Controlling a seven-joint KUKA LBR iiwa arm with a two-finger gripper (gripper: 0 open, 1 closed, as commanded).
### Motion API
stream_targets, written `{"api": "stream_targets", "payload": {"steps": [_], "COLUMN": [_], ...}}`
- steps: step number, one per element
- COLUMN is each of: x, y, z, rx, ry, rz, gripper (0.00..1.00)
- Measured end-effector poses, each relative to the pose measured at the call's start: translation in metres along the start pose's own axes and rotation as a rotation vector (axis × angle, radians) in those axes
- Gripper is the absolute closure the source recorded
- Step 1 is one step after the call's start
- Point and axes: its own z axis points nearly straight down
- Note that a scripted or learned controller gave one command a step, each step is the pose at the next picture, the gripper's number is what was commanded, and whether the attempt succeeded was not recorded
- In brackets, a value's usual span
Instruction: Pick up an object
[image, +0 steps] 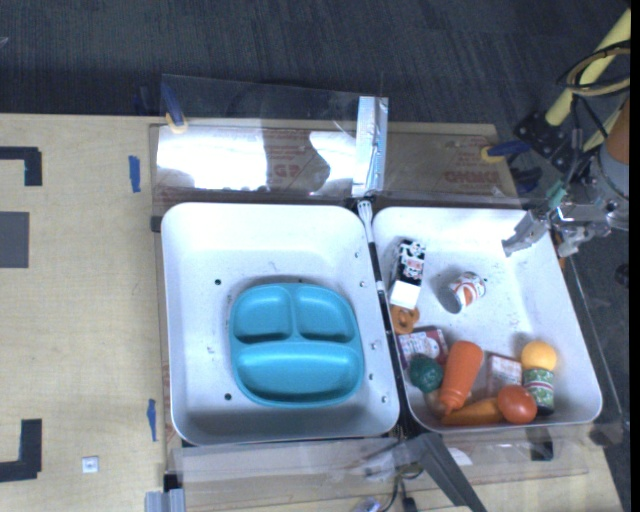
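End effector (540, 222) at the upper right rim of the right bin (585, 330), over bare white floor; whether it is apart or together cannot be told.

The right bin carries the toys: a black-and-white carton (410, 262), a white block (405, 294), a red-and-white can (465, 289) on its side, a pretzel (404, 319), an orange carrot (461, 374), a green piece (426, 375), a red tomato (516, 404), a yellow-capped bottle (539, 372) and 2 printed packets whose writing is too small to read. The left bin (190, 300) carries 1 blue 3-compartment tray (296, 343). Behind the bins, a clear sheet shows faint reddish print, unreadable. The bench (80, 300) is pale wood with black corner marks and blue tape; dark carpet lies beyond.
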Motion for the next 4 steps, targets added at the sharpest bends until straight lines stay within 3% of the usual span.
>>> {"api": "stream_targets", "payload": {"steps": [1,2,3,4], "x": [-0.007,0.047,0.065,0.072], "y": [0.006,-0.085,-0.028,-0.082], "z": [0.040,0.079,0.143,0.094], "rx": [0.004,0.001,-0.010,-0.002], "ry": [0.001,0.000,-0.005,0.000], "rz": [0.004,-0.096,-0.185,-0.143], "gripper": [0.00,0.00,0.00,0.00]}}
